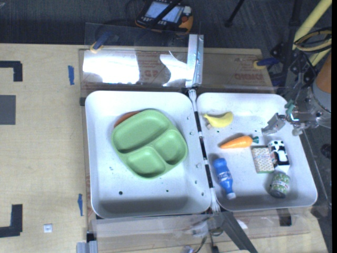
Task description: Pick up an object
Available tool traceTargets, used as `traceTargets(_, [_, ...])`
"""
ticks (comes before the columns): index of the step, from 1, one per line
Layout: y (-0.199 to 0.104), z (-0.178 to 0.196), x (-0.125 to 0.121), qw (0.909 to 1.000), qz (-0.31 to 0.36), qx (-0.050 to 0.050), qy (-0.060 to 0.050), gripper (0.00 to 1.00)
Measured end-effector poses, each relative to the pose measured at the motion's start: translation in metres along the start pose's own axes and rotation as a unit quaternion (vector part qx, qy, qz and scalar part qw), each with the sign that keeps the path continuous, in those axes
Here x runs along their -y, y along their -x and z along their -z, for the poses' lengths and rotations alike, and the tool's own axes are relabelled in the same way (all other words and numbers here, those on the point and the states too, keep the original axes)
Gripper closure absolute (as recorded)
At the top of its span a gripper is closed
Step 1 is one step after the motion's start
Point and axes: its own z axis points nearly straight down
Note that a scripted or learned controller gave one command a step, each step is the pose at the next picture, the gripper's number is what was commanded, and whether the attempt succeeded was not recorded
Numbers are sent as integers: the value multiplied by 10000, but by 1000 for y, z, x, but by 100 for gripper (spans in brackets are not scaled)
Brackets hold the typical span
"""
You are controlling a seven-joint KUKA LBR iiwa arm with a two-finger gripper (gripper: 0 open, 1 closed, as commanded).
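Two white bins (pixel 100 141) sat side by side on a pale wooden bench (pixel 37 141) marked with blue tape and black squares. In the left bin lay a light green divided plate (pixel 150 143), an orange edge showing beneath it. The right bin (pixel 310 194) held a yellow banana (pixel 219 119), an orange carrot (pixel 237 142) with a green tip, a blue bottle (pixel 224 177) with a white label, a black-and-white patterned toy (pixel 279 153), a speckled tan card (pixel 262 159) and a mottled green ball (pixel 279 184).

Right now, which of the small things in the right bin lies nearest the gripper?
The black-and-white toy, just below the gripper. The carrot, banana and blue bottle lie farther left.
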Motion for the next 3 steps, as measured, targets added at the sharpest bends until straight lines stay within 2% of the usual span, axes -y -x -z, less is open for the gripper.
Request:
traceTargets(1, [-21,-117,-17,9981,618,6,18,0])
traceTargets(2, [-64,-126,-78,9999,133,6,22,0])
traceTargets(3, [-65,-115,-79,9999,147,11,35,100])
